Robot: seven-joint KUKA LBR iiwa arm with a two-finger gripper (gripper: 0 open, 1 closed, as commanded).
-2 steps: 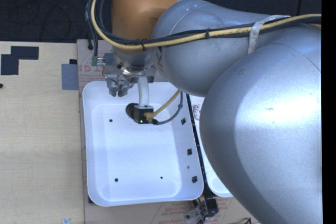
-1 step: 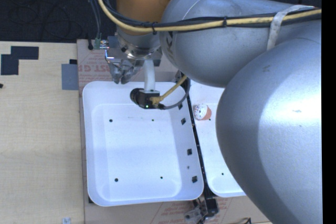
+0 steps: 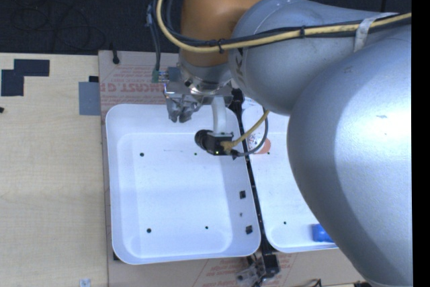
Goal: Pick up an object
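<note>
Presently the tool (image 3: 181, 111) hangs over the far rim of the left bin (image 3: 127, 178), finger state indeterminable, while 1 blue object (image 3: 321, 233) lies in the right bin (image 3: 285, 242) near its front edge.

Arm (image 3: 322, 97) covers most of right bin (image 3: 289, 238), esp. its far and right parts. Blue obj (image 3: 321, 233) half hidden under arm, shape unclear. Reddish item (image 3: 263, 144) by the divider mostly hidden, can't ID. Gripper (image 3: 181, 111) small, w/ fingers too indistinct to read. Arm cut off at right and bottom edges.
</note>
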